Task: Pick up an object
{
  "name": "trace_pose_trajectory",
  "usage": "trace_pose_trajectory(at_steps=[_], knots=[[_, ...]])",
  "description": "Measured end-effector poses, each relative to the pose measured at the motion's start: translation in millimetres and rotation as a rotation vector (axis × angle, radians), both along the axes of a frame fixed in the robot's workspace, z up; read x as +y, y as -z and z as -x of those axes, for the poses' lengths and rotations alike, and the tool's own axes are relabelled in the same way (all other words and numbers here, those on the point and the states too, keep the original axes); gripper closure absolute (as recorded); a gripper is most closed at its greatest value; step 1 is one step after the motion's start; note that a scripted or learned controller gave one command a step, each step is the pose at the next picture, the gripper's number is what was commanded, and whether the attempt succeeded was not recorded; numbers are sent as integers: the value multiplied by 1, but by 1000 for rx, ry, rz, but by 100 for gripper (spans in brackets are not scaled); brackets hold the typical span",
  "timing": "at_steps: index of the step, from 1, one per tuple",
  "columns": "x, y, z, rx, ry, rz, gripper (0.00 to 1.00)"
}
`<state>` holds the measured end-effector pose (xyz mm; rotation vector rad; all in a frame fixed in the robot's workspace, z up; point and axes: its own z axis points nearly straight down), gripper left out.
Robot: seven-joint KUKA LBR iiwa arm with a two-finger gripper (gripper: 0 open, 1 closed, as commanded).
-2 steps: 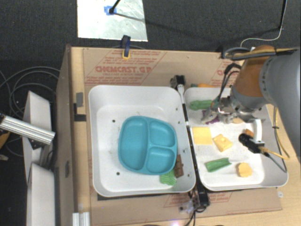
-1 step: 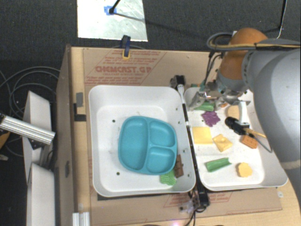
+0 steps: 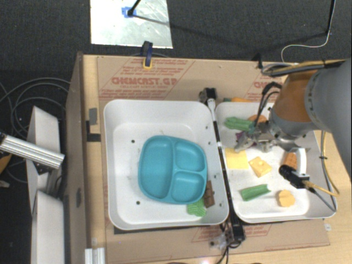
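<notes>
Worktop [image 3: 165, 78]: flat brown board with red print, carrying two shallow white bins side by side.
Left bin [image 3: 118, 147]: smooth, glossy, with rounded corners; it holds a teal plate [image 3: 171, 169] moulded into three compartments.
Left bin, lower right corner: a knobbly green lump [image 3: 195, 208] touching a small dark brown piece [image 3: 209, 194].
Right bin [image 3: 258, 208]: holds small toy-like foods, all lying apart.
Upper left of right bin: a ruffled green leafy piece [image 3: 236, 123].
Middle: a flat yellow square [image 3: 236, 159] and a yellow wedge [image 3: 260, 166].
Lower part: a smooth green pod [image 3: 254, 191] and an orange chunk [image 3: 285, 198].
Pincer [image 3: 248, 141]: metallic, low between the leafy piece and the yellow square; I cannot tell whether it is apart or together.
</notes>
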<state>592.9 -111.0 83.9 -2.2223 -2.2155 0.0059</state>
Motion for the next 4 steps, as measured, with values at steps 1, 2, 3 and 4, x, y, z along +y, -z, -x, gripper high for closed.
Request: trace_pose_trajectory(at_steps=[1,2,3,4], knots=[[-14,0,-74,18,-15,-4,0],[5,-4,-14,-1,-4,-2,0],[-11,0,-74,18,-14,-6,0],[7,0,-27,-2,-4,-1,0]])
